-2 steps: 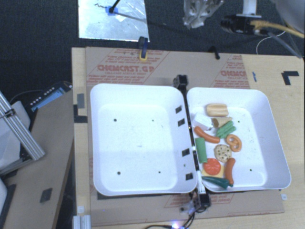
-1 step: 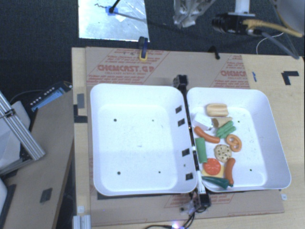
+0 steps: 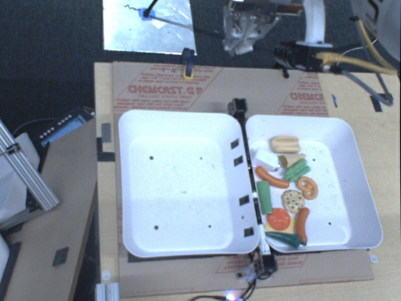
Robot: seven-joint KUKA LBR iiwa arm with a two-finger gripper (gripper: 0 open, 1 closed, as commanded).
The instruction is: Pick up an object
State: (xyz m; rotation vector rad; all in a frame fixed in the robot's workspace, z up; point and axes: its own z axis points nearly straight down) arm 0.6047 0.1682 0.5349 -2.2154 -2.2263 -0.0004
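The right bin (image 3: 351,168) holds a cluster of toy foods along its left side. Among them are a tan bread roll (image 3: 285,144), a white block (image 3: 266,162), a light green pod (image 3: 297,168), an orange sausage (image 3: 271,176), a pretzel (image 3: 307,187), a cookie (image 3: 292,200), a green strip (image 3: 265,196), a red tomato (image 3: 279,219), a second sausage (image 3: 303,223) and a dark green piece (image 3: 285,237). My gripper (image 3: 241,37) hangs high at the top of the view, beyond the far edge of the bins and well away from the foods.
The left bin (image 3: 135,168) adjoins the right one, with black clips (image 3: 238,162) along the shared wall. Both rest on a cardboard sheet (image 3: 163,86). A yellow-and-blue clamp (image 3: 188,64) stands at the far edge. A foil sheet (image 3: 149,14) lies behind; a metal rail (image 3: 25,174) runs at left.
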